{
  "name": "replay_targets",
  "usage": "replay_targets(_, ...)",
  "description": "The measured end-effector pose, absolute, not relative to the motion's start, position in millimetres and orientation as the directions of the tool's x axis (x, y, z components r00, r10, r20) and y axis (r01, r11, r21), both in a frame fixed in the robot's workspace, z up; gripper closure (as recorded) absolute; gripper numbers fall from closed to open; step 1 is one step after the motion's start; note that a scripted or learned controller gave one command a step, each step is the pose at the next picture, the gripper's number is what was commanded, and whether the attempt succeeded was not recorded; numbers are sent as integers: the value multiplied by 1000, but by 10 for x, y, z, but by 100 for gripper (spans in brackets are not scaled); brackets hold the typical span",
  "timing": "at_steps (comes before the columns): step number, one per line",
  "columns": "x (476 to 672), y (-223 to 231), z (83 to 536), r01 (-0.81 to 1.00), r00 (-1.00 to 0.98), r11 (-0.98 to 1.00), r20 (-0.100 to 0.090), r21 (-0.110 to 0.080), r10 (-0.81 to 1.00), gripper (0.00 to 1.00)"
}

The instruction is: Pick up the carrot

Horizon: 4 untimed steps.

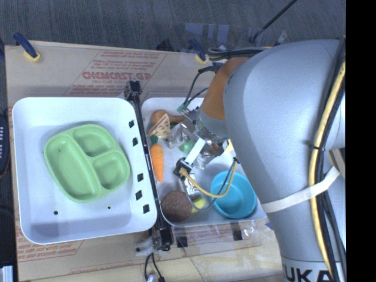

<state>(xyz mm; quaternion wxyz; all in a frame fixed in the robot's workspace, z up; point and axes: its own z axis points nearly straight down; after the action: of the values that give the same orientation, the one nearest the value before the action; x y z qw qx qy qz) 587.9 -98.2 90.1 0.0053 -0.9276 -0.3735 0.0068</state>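
Orange against white, the carrot [157, 162] lies in the right bin [167, 106], stretched along the bin's left wall with its green-tipped end pointing toward the far side. Nothing touches it that I can see. The pincer [181, 135] hangs just beside it, a little further back and toward the bin's middle, in a tangle of metal parts and wires. Whether it is open or closed I cannot tell from this angle, and nothing is plainly gripped in it.

The grey arm [282, 128] comes in from the right and covers most of that bin's right half, so whatever lies under it is hidden. Its orange band [214, 96] shows above the wrist.

At the far end of the right bin sits a tan, ridged lump [160, 122], partly hidden by the pincer parts; I cannot say what it is. Something small and green [187, 146] peeks out beside the wrist, too small to name. At the near end a brown, rough ball [177, 205] rests close to the bin's front wall, just below the carrot's tip. A scrap of yellow [200, 203] shows beside it, mostly covered. A blue bowl [238, 197] stands to the right of that, its far rim cut off by the arm.

The left bin [23, 157] holds a green divided plate [88, 160], lying flat near the middle. Both bins sit on a bench [70, 69] covered with printed cardboard, and a row of black clips [141, 157] runs along the seam where the bins meet.
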Motion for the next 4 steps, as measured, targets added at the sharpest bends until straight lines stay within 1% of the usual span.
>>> replay_targets(1, 5875, -967, 993, 701, 713, -713, -11, -26, 701, 100)
replay_targets(2, 5634, -136, 1950, 743, 670, -670, 3, -7, 743, 100)
replay_targets(3, 5312, 589, 1898, 735, 678, -678, -8, -13, 735, 100)
replay_targets(4, 5406, 603, 2326, 450, 893, -893, -10, -6, 451, 100)
